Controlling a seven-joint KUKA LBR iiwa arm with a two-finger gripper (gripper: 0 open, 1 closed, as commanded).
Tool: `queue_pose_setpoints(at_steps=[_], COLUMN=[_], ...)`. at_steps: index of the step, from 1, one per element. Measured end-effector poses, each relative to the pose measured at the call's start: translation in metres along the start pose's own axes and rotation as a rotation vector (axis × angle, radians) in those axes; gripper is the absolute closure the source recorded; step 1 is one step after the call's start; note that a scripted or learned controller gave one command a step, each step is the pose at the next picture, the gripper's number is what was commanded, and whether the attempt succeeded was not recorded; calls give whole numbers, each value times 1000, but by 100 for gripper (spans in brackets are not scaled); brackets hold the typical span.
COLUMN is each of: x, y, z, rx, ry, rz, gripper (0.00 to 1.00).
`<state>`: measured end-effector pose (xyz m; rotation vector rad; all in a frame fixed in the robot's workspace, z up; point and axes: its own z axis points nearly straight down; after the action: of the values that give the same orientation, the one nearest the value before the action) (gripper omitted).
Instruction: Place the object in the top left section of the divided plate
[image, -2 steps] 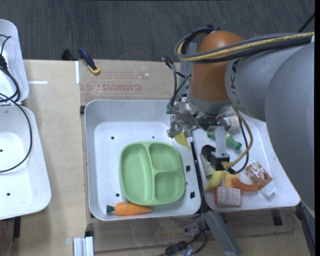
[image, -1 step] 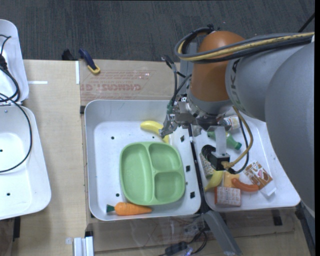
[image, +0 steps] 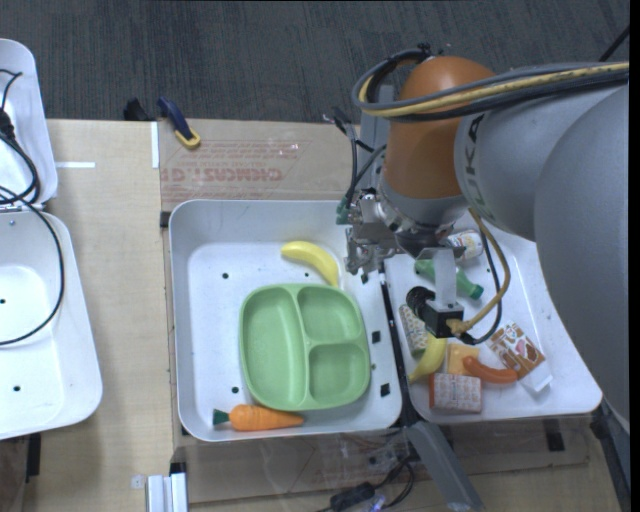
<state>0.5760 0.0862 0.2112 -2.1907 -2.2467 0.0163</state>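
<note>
Two bins sit below us. We see our gripper (image: 362, 252) at three o'clock of the banana (image: 312, 260), above the green plate (image: 303, 345). We cannot tell its state. It could bump the bin wall (image: 385, 300).

— What's on the worktop (image: 100, 170)?

— Light wood top w/ two shallow white bins side by side. Left bin (image: 190, 300) sits approx. in the middle, right bin (image: 560, 390) touching it along one edge.

— Anything else?

— Brown cardboard sheet (image: 240, 170) lying flat behind the left bin, a blue-and-yellow clamp (image: 178, 123) at its far corner, and a white tray (image: 50, 340) w/ a black cable (image: 40, 300) at the far left.
</note>
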Motion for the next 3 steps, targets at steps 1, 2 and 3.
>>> queue_pose_setpoints(at_steps=[1, 2, 3], x=[0, -2, 30], y=[0, 0, -35], z=[0, -7, -16], rx=[0, 4, -6], ry=[0, -3, 2], rz=[0, 1, -358], gripper=[0, 100, 100])
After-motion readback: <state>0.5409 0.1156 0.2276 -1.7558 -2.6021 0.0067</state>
